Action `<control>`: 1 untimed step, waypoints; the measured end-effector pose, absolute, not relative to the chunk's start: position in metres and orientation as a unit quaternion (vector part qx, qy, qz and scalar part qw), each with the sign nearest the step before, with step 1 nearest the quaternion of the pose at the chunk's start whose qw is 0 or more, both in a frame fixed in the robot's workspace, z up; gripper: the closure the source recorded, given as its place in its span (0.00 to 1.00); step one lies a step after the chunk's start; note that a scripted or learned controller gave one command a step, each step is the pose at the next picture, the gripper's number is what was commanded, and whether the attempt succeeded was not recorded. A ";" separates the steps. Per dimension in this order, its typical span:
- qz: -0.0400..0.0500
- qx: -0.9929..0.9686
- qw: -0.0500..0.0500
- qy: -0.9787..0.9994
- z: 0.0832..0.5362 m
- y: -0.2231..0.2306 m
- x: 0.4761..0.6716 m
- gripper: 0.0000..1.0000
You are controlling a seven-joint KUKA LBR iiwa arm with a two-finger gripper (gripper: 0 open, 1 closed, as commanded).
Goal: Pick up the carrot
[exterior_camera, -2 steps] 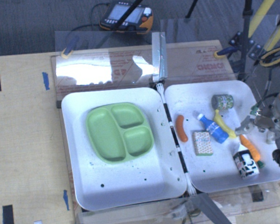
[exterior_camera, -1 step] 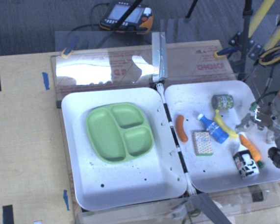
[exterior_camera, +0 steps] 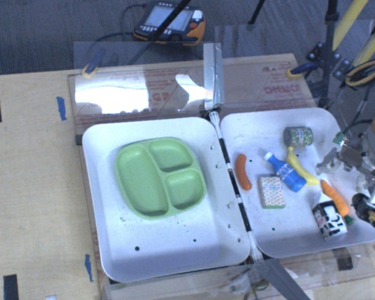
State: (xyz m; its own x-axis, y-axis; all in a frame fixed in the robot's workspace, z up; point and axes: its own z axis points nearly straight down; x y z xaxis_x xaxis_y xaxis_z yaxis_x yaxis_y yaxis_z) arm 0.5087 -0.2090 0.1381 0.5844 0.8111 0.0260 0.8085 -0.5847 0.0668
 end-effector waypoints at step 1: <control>0.004 0.914 -0.005 0.406 0.111 -0.203 0.490 0.00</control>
State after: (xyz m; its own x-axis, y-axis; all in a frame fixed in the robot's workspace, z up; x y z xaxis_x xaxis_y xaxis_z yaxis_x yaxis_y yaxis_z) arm 0.4899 -0.2028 0.1113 0.6705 0.7418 0.0111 0.7419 -0.6705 -0.0056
